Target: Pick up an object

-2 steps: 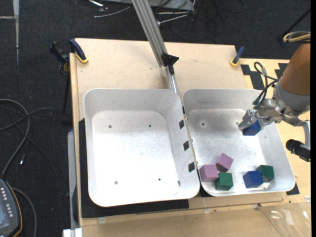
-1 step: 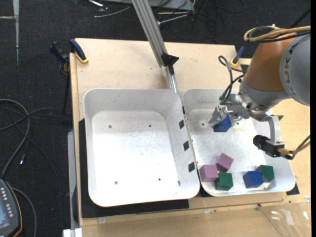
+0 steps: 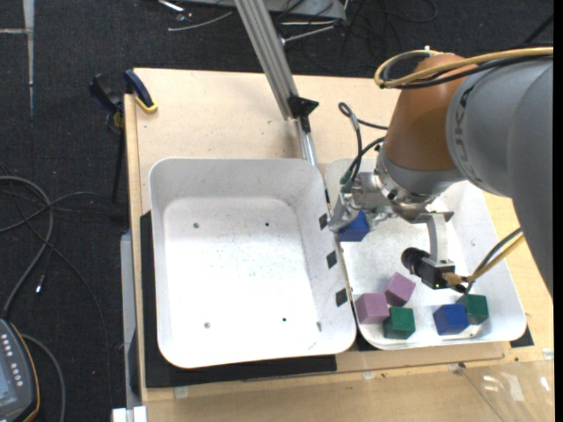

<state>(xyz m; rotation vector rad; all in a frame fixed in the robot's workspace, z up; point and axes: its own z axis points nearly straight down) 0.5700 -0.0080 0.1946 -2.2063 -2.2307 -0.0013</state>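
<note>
As it reaches in from the right, the arm (image 3: 466, 121) bends over the right bin (image 3: 501, 323), its claw (image 3: 352, 222) clamped on 1 blue block (image 3: 354, 228).

Two bins sit side by side on the desk (image 3: 220, 104): the left bin (image 3: 176, 178) and the right bin (image 3: 506, 301), their inner rims touching. The arm (image 3: 493, 121) reaches in from the right and hangs over the rear half of the right bin. Below it, the end effector (image 3: 354, 214) sits at the bin's rear left, just beside the shared rim, with a block (image 3: 354, 228) at its tip. Five more blocks lie along the front of the right bin: two (image 3: 400, 287) (image 3: 371, 307) toward the left, one (image 3: 400, 323) in front of these, and two (image 3: 450, 318) (image 3: 476, 307) touching toward the right. A slanted rail (image 3: 264, 47) crosses the desk's rear edge behind the bins. A clamp (image 3: 123, 90) grips the desk's rear left corner.
</note>
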